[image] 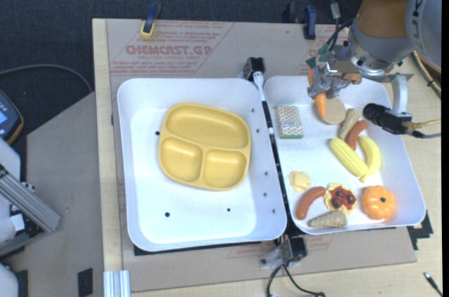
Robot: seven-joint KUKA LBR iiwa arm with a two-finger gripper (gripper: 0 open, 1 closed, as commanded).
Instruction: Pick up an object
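The arm [393,1] is reaching in from the right, its gripper [324,86] hanging over the far left part of the right bin [414,180]. A small orange carrot-like piece [321,106] is sitting right under the fingertips, upright-ish, and the fingers are looking clamped on its top end, so the jaws are grasping the carrot; whether it is clear of the bin floor is hard to tell. Just beside it to the right a beige round piece [332,112] is lying. The right bin is also holding a patterned cracker box [289,121] near its left wall, a corn cob [347,156], a banana [371,152], a red sausage [355,133], a pale yellow chunk [299,180], a second sausage [309,201], a small pizza-like piece [340,197], a grey-beige wedge [328,220] and an orange pumpkin [379,203] near the front right corner. The left bin [133,169] is holding a yellow divided plate [205,146], lying flat in its middle. Both bins are sitting side by side, touching, on a cardboard sheet [175,46].
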